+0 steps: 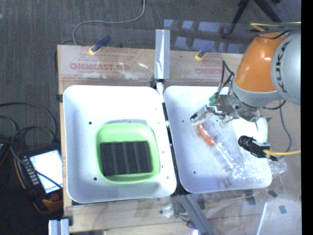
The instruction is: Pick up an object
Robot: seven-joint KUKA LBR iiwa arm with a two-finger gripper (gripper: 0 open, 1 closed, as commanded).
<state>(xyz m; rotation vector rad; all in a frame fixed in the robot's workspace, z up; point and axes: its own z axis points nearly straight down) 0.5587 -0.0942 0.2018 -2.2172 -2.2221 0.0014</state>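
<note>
Still nothing is lifted, as far as I can judge: the clear plastic bottle [222, 148] with its orange cap end lies flat on the floor of the right bin [183, 131], running at a slant from the cap near the bin's middle toward the near right corner. My gripper [211, 112] hangs just above the cap end, close over it, but I see nothing between its parts, and from this angle I cannot tell how wide it stands. So the approach looks made, while the grasp and the raise are both left to do. My arm reaches in from the right, the orange band [257, 65] high over the bin's far right side, wrist bent down and inward. The left bin [78, 106] carries a green tub [128, 155].
</note>
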